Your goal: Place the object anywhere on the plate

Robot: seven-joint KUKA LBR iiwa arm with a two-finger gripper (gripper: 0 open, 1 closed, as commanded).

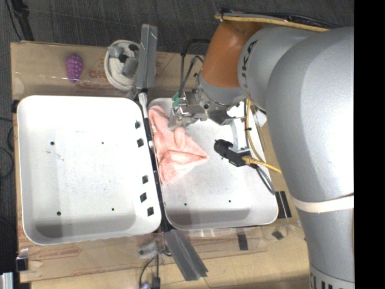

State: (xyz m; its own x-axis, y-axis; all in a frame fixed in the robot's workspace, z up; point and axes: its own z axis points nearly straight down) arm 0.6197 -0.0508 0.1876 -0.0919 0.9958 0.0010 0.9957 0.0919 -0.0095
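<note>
A crumpled pink cloth (pixel 174 149) lies in the right bin (pixel 240 206), against its left wall. My gripper (pixel 178 115) is low over the cloth's upper end, at the bin's back left corner, and touches or nearly touches the fabric there. The grey arm with its orange band (pixel 225 53) comes in from the right and hides the bin's back right part.
The left bin (pixel 78 161) sits beside the right one, with a row of black clips (pixel 144 161) along the shared wall. On the bench behind it are a purple object (pixel 74 66) and a round white item (pixel 122 64). A black part with a yellow cable (pixel 236 153) hangs over the right bin.
</note>
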